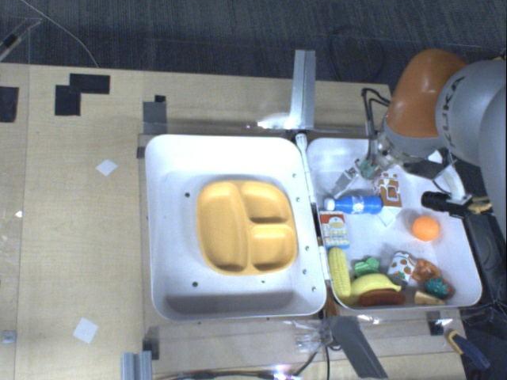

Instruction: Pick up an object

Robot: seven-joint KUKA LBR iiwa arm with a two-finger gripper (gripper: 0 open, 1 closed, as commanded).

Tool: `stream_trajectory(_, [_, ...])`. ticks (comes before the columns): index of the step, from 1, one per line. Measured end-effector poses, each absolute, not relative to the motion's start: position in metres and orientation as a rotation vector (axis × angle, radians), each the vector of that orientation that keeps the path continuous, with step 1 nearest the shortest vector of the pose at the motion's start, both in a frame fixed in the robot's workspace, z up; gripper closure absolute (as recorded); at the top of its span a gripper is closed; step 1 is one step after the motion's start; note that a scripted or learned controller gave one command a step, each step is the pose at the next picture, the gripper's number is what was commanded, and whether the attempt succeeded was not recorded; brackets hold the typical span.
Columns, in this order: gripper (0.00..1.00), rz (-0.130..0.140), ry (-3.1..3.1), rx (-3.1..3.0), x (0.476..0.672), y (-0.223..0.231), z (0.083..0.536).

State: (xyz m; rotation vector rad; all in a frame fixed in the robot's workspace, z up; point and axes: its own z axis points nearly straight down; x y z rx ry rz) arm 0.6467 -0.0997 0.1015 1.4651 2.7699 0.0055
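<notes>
Gripper down low in the right bin, near its far wall; open or closed, impossible to tell. Just below: blue bottle lying flat, small box beside it. Orange ball further right. Corn cob and banana along the near edge. Yellow tray over in the left bin.

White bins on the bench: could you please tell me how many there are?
2. The left bin holds a yellow tray; the right bin beside it holds the small items.
</notes>
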Motion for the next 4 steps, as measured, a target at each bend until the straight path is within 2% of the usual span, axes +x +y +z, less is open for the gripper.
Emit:
stream_trajectory(1, [0.0,0.007,2.677,1.626,0.671,-0.124,0.116])
stream_trajectory(2, [0.0,0.007,2.486,1.913,0.639,-0.105,0.124])
stream_trajectory(4, [0.0,0.007,2.092,2.334,0.657,-0.206,0.127])
